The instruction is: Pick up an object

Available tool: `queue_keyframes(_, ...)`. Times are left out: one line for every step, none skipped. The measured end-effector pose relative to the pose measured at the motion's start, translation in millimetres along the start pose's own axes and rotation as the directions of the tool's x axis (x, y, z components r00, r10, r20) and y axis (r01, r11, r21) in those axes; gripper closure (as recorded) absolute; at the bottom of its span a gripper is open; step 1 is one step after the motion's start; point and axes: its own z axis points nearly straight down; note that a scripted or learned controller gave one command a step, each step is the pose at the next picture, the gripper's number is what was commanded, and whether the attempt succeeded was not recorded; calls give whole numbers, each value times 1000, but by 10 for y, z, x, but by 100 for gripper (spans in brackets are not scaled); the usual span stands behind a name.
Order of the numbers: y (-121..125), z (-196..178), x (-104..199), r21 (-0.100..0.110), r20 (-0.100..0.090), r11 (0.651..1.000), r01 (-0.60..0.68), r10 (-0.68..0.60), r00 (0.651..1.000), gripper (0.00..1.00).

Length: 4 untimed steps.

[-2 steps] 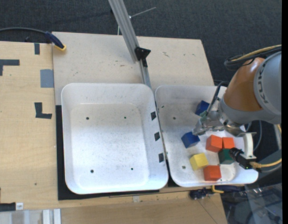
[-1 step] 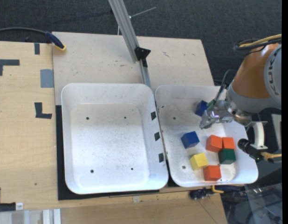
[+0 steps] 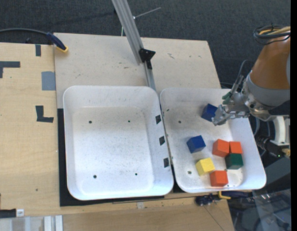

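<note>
End effector (image 3: 220, 115): hovering low in the right bin (image 3: 187, 100), just beside a blue cube (image 3: 209, 112); how far it is opening, or whether it is gripping, cannot be told.
Other blocks: a second blue cube (image 3: 196, 143) sitting mid-bin.
Advice: centring over one cube, then lifting straight.
Writing: none readable.

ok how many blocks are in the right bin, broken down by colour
blue blocks: 2, one in mid bin, one by the end effector
orange blocks: 3
yellow block: 1
green block: 1
total: 7
</note>
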Motion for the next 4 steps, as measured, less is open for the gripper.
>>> queue_keyframes(8, -199, 2, 4, -1, 1000, -1, 1, 1000, 100)
queue_keyframes(120, -41, 543, 8, -2, 1000, 4, -4, 1000, 100)
queue_keyframes(274, 26, 955, 7, -1, 1000, 3, -3, 1000, 100)
queue_keyframes(434, 60, 1580, 7, -3, 1000, 6, -6, 1000, 100)
